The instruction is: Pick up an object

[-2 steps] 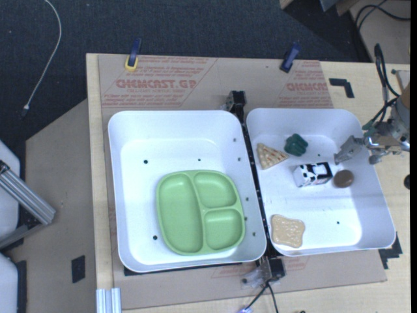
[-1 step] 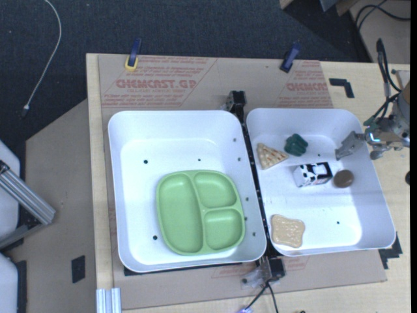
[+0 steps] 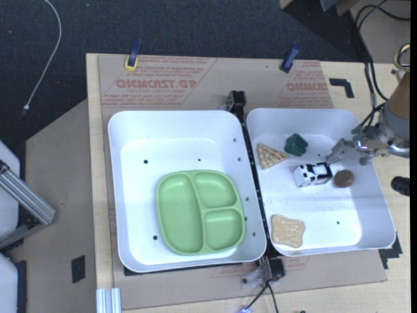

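**A:** Where do we stand on the pick? Taking the black-and-white toy (image 3: 313, 174) as our landmark, what do we see?

**B:** The toy lies on the floor of the right bin (image 3: 365, 230). The gripper (image 3: 344, 150) sits just up and to the right of it, close but apart from it. Nothing is between the fingers, so we would say no object has been lifted yet.

**A:** Can we tell how the fingers stand?

**B:** Not surely. We make out one thin finger (image 3: 337, 151) slanting down toward the toy, but whether the pair is spread or closed we cannot tell at this size.

**A:** What else is near the toy?

**B:** A small brown round thing (image 3: 343, 178) lies just to its right, nearly touching it. A dark green lump (image 3: 296, 145) is above it and a little to its left, a tan wedge (image 3: 270, 155) further left, and a pale slice like bread (image 3: 287, 231) well below it. The green divided plate (image 3: 200, 211) rests far to the left in the left bin (image 3: 130, 142).

**A:** So what is left?

**B:** By our judgement nearly everything: settle onto one object, close on it, and raise it. The toy or the brown piece looks the likeliest target.
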You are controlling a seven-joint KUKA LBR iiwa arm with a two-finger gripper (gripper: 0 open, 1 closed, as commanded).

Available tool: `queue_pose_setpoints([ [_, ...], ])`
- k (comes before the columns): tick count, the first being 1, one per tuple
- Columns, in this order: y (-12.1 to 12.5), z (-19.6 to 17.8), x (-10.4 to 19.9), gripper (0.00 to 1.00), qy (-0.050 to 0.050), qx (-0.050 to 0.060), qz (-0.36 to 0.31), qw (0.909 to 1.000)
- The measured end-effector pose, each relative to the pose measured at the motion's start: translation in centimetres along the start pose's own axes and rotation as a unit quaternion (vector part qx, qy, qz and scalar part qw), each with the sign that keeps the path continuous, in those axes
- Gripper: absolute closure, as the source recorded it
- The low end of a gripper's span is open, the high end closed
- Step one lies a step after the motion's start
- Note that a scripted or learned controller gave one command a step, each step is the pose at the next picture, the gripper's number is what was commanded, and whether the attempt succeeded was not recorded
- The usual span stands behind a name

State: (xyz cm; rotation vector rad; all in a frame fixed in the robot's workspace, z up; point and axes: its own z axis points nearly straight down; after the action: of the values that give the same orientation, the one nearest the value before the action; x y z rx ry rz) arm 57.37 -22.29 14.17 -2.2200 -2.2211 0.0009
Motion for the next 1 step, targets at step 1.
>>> queue_pose_setpoints([
  [1,0.43,3.36,0.08,0.00,0.000,-0.005,-0.001,1.0000],
])
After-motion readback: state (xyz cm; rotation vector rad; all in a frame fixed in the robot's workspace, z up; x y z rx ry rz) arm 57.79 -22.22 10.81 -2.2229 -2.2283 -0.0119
